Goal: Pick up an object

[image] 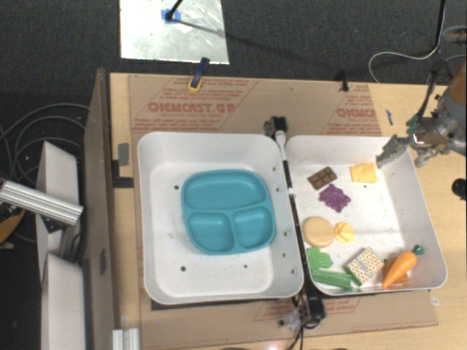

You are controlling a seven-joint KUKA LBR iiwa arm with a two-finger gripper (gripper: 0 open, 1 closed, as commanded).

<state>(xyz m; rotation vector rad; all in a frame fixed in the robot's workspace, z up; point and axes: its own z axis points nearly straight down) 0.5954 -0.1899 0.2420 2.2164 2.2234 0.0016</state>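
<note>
So this looks like the approach step: the gripper hangs over the far right corner of the right bin, nothing between its fingers that I can see, and honestly I can't tell if they're apart or together from this angle. Closest candidate is the yellow cheese wedge, just beside the tip, with the brown chocolate piece and purple grapes a bit further in. Next move probably calls for lining up over 1 item and dropping straight down.
</note>
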